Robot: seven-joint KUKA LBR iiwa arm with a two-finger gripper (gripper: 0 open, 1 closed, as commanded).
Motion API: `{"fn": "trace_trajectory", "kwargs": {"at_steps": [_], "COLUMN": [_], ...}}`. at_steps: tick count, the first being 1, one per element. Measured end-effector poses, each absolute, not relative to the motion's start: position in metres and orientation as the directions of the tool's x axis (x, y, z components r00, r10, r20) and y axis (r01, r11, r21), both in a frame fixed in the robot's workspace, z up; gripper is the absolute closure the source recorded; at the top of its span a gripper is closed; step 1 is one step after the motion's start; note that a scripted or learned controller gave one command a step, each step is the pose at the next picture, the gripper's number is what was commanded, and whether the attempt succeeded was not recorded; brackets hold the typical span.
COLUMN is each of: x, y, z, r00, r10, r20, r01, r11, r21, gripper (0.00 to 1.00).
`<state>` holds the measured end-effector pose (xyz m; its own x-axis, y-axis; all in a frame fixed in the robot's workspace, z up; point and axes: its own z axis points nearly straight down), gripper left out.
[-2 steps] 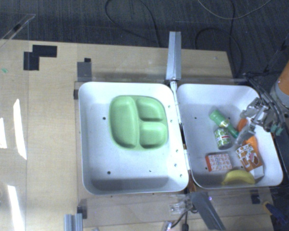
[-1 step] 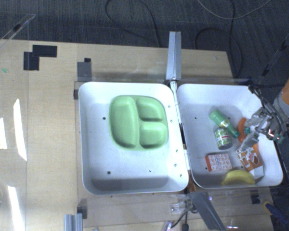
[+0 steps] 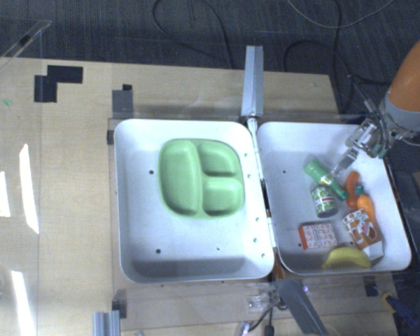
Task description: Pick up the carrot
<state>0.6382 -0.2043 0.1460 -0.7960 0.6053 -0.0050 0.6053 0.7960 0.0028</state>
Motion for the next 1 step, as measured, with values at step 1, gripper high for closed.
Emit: {"fn": "trace_trajectory", "kwargs": {"at_steps": [1], "x": [0.5275], "y": [-0.2059], "z": [0.1065], "r00": [-0.817], "r10": [0.577], "r20": [-0.004], "r01": [0.577], "r11": [0.817], "r21": [0.002], "gripper": [0.00]}}
